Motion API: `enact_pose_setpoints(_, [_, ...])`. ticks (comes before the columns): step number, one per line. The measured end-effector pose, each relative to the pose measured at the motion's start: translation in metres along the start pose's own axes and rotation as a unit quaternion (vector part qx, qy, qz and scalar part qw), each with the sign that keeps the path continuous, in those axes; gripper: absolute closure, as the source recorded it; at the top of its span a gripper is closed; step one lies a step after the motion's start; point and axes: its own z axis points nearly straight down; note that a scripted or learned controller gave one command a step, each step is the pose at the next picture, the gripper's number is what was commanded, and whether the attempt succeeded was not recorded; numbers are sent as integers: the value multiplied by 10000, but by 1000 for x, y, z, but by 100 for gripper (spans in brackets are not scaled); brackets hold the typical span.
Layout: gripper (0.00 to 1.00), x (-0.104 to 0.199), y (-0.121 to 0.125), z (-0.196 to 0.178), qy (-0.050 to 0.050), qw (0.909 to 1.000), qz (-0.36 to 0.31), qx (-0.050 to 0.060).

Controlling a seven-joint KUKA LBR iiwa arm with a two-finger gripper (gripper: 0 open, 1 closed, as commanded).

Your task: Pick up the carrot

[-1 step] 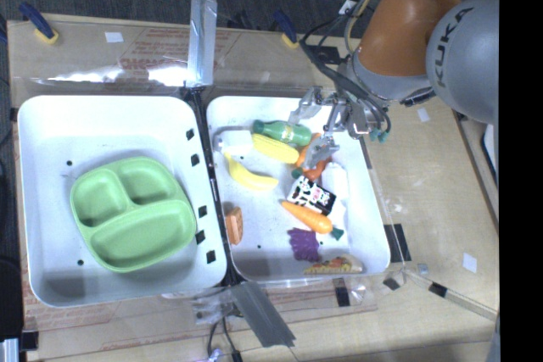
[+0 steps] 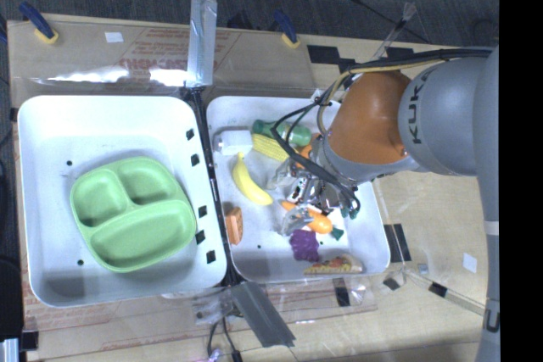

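Camera view: you see the gripper (image 2: 307,201) low in the right bin (image 2: 366,243), directly over the carrot (image 2: 318,222). You cannot tell its state. The carrot lies between a banana (image 2: 250,181) and a purple toy (image 2: 304,245). A green plate (image 2: 131,212) sits in the left bin (image 2: 42,182).

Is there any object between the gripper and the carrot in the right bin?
Nothing visible does. The gripper is low in the right bin, directly over the carrot. The purple toy lies just beside it.
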Motion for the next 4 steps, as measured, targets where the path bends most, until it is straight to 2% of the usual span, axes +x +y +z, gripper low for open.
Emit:
enact_pose_setpoints(1, [100, -2, 3, -11, -17, 10000, -53, 2])
enact_pose_setpoints(2, [100, 5, 37, -54, -36, 9990, 448, 4])
enact_pose_setpoints(3, [0, 5, 37, -53, -27, 9990, 449, 6])
enact_pose_setpoints(4, [0, 10, -20, -2, -13, 9990, -451, 5])
